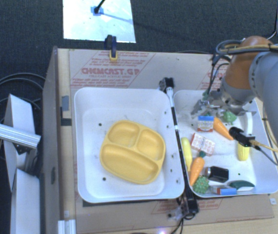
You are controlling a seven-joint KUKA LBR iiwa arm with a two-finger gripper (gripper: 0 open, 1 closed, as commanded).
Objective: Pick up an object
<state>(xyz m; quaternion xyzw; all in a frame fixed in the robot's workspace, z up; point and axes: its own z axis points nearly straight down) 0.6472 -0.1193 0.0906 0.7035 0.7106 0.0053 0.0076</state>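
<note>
A yellow tray (133, 151) sits in 1 white bin (87, 111); 2 orange carrots (222, 128) (196, 168) in the other (270, 172).

A table (129, 65) topped with printed cardboard is carrying two shallow white bins side by side, left bin (87, 130) touching right bin (270, 177).

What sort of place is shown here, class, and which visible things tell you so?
Probably a robotics lab bench for grasping trials: a robot arm reaches over two white bins, one holding toy food such as a carrot, the other a yellow divided tray, with loose cables nearby.
</note>
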